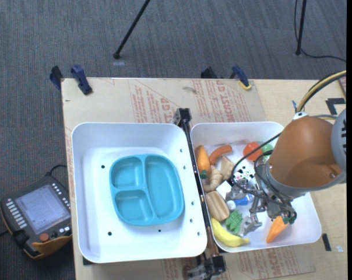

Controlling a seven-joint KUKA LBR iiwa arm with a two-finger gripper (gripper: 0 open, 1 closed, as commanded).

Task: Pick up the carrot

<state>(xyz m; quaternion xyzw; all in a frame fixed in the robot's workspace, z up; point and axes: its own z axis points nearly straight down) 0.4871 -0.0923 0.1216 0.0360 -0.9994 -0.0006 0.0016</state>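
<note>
Worktop [135, 101]: brown board, red printed lettering, blue clamps along its far edge, carrying two shallow white bins side by side.

Left bin [85, 150]: holds one blue tray [147, 188] with three compartments, lying flat near the middle.

Right bin [307, 229]: crowded with toy food.
- Carrot [276, 228]: orange, lying near the front right corner, tip pointing toward the front wall, its stalk end just beside the end effector.
- Second orange piece [203, 158]: carrot-like, at the left wall toward the back.
- Orange sausage shape [220, 151]: just right of that piece, tilted.
- Red-orange piece [252, 150]: farther back, partly hidden by a black cable.
- Tan bread-like pieces [215, 205]: along the left wall, mid-bin.
- Green item [234, 221]: beside the tan pieces, toward the front.
- Banana [228, 235]: yellow, curved, against the front wall at the left.
- Small blue and white bits: at the centre, too small to name.

Arm [307, 156]: enters from the right, its orange band hanging over the right half of the right bin.

End effector [263, 212]: lowered among the items at the centre-front of the right bin, beside the carrot's upper end. Whether it is wide or narrow, I cannot tell; nothing is visibly held.

Floor: grey carpet, a pendant [36, 214] with a screen lying left of the worktop, and tripod legs [135, 22] behind it.
</note>
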